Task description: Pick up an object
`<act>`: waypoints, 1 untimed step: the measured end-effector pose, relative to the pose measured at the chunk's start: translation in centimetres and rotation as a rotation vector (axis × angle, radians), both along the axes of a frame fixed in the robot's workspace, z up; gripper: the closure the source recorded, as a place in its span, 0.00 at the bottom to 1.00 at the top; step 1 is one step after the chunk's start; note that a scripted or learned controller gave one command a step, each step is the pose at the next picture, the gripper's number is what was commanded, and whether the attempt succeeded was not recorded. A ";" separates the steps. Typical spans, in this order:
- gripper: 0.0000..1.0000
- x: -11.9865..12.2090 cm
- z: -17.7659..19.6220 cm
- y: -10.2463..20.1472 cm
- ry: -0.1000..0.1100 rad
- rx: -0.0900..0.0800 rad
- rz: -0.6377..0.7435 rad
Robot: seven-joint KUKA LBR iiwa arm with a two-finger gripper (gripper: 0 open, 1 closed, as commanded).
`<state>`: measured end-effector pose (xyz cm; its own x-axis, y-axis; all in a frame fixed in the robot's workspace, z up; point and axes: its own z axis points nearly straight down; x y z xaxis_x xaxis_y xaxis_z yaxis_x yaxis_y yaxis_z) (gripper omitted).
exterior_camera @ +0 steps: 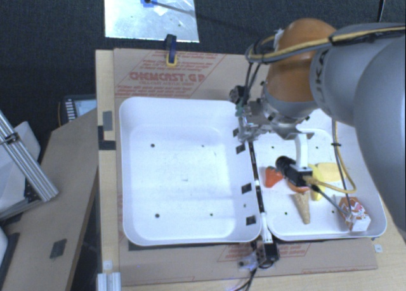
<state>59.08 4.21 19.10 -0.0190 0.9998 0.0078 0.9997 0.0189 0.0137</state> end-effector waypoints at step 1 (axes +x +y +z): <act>1.00 1.0 9.1 7.0 0.002 -0.003 -0.006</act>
